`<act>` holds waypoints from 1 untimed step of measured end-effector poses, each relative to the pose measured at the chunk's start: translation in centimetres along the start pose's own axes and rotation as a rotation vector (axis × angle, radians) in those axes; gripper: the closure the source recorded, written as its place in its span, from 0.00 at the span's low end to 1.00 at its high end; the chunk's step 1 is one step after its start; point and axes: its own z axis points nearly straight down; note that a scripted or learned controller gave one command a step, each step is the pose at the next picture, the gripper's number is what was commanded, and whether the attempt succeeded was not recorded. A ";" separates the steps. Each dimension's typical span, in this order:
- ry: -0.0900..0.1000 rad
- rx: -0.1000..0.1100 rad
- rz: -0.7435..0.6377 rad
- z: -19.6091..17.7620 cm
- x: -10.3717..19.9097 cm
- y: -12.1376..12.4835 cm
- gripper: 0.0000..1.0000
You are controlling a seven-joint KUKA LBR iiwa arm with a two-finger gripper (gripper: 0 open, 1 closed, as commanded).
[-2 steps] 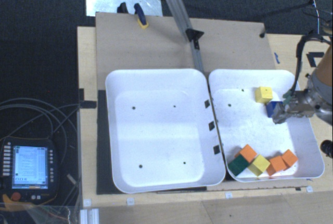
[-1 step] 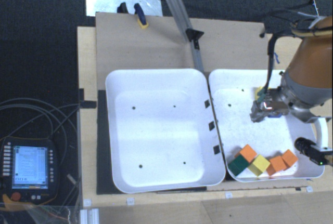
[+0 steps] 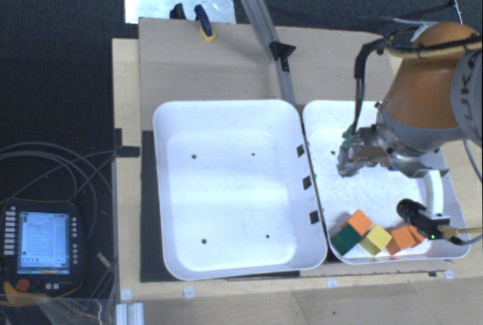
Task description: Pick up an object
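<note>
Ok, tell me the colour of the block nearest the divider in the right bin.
Dark green cube, camera view.

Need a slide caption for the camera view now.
Tool over the right bin, blocks clustered at its near edge.

1. I see both bins [image 3: 234, 116] as smooth white plastic with a slight sheen;
2. the bench [image 3: 226, 59] looks like matt tan board;
3. the arm's orange band [image 3: 430, 82] is glossy.
</note>
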 end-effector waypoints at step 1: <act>0.000 -0.002 0.000 -0.4 4.6 2.2 1.00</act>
